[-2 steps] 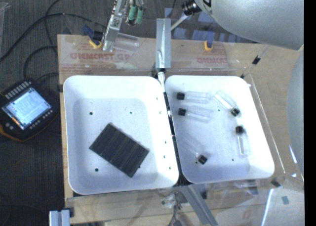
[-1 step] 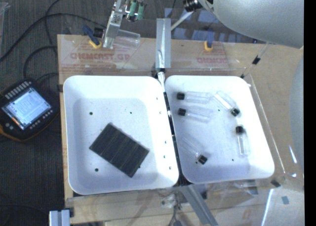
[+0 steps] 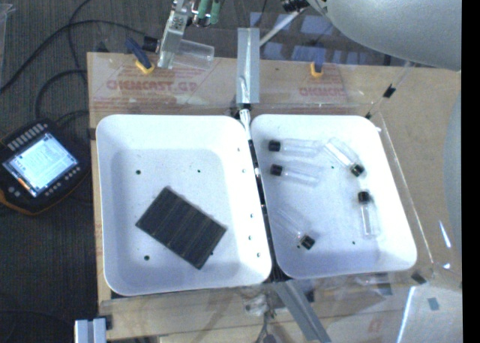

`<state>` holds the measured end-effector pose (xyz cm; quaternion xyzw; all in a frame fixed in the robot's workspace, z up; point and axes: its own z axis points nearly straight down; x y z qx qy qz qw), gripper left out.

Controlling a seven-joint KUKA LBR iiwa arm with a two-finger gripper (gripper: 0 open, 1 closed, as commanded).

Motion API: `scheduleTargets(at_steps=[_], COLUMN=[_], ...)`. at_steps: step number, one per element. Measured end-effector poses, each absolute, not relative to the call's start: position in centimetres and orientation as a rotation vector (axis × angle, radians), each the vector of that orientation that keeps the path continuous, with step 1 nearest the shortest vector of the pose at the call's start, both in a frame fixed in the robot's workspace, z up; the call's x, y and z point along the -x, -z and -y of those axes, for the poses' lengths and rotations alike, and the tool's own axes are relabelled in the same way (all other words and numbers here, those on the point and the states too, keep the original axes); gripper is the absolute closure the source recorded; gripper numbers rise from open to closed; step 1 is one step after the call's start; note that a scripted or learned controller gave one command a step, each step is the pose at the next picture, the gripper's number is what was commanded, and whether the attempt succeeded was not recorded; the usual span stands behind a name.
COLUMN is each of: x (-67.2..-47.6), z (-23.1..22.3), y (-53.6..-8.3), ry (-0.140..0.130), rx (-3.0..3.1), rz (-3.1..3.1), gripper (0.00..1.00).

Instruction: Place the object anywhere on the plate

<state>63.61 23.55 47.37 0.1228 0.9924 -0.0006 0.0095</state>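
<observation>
A dark ribbed rectangular plate (image 3: 181, 227) lies slanted on the floor of the left white bin (image 3: 120, 139). My gripper (image 3: 169, 55) hangs beyond that bin's far edge, over the bench's back left. A clear vial (image 3: 196, 51) sits crosswise at its tip and sticks out to the right, and the gripper is shut on it. Several more clear vials with black caps lie in the right bin (image 3: 390, 184), among them one (image 3: 294, 148) near the far wall and one (image 3: 367, 215) by the right wall.
A metal divider post (image 3: 247, 71) stands at the back between the two bins. A hand-held control pendant (image 3: 39, 163) lies left of the bench with cables running behind it. The arm's large grey body (image 3: 390, 4) looms over the upper right.
</observation>
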Motion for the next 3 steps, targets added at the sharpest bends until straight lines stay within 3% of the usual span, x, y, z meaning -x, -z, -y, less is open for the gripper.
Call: scheduleTargets(at_steps=[3], x=[-63.8], z=[-23.7], y=[-50.3], ry=[0.005], rx=[-0.385], rz=[-3.087], gripper=[1.00])
